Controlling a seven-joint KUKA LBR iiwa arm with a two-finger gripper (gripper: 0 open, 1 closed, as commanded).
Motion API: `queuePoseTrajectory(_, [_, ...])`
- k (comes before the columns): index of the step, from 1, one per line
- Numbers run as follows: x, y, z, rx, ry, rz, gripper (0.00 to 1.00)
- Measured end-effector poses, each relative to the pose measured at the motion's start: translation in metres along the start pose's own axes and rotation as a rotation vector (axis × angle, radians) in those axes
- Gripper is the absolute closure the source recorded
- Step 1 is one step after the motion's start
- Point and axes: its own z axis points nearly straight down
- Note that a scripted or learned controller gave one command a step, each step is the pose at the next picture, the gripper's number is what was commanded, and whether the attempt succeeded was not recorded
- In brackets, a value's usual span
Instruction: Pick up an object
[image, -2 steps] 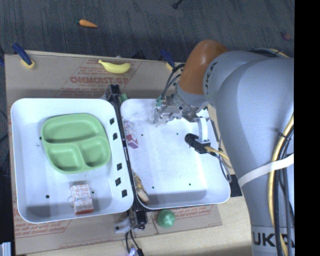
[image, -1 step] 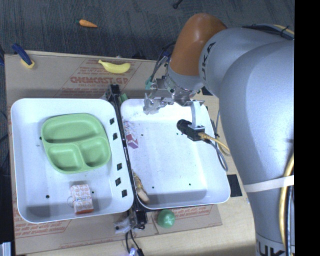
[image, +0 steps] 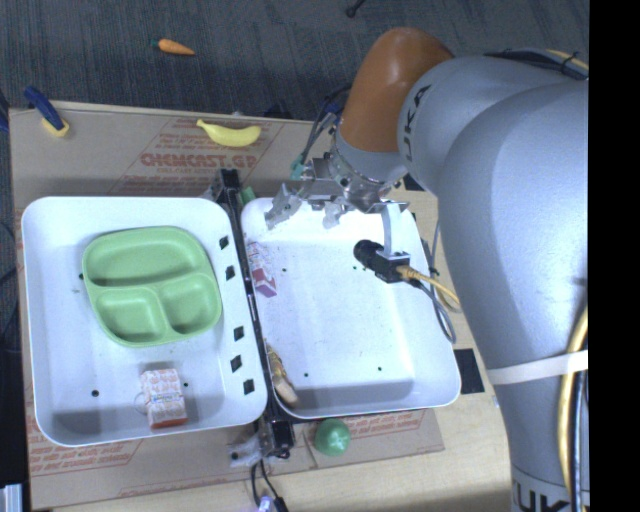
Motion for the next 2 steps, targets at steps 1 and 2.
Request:
queuePoseTrajectory(1, [-0.06,0.004,0.043,0.003,-0.001,0.002,0.0])
queuePoseTrajectory(2, [-0.122,0.004,0.049,-0.001,-0.002,0.003,0.0])
